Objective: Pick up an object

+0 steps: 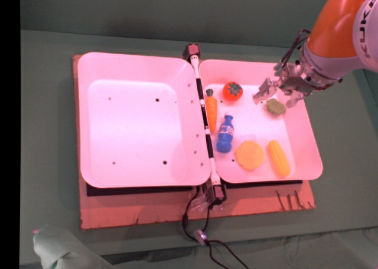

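I have one fixed camera above the bench, looking down at a slant from the near side. It sits far enough back to take in both white bins: left bin (139, 61) and right bin (307, 144). The arm (342, 26) enters from my right.

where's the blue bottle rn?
Bottle lies in the right bin, near its left wall, between the carrot and orange disc.
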Action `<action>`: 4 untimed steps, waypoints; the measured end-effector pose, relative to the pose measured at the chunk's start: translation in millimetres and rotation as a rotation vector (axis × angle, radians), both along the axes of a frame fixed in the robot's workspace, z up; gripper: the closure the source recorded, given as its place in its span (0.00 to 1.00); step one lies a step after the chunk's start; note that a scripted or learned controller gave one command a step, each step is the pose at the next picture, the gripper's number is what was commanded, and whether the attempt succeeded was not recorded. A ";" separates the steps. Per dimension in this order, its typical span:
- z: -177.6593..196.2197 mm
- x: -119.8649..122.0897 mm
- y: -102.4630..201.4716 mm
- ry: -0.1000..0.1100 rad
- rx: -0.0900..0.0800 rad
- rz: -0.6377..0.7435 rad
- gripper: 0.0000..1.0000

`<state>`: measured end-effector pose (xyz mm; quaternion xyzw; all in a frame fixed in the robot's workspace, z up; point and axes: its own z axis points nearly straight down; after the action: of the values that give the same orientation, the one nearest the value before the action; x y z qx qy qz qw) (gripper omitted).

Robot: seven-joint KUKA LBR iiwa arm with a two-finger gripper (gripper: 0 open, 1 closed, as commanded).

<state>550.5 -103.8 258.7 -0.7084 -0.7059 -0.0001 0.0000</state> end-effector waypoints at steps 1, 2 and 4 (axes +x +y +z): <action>0.0 0.0 0.0 0.000 0.000 0.000 0.00; -40.4 -1.2 -1.8 0.004 0.000 -0.002 0.00; -150.5 -2.6 0.7 0.003 -0.001 -0.002 0.00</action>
<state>547.9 -103.1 108.2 -0.7089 -0.7053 0.0011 0.0007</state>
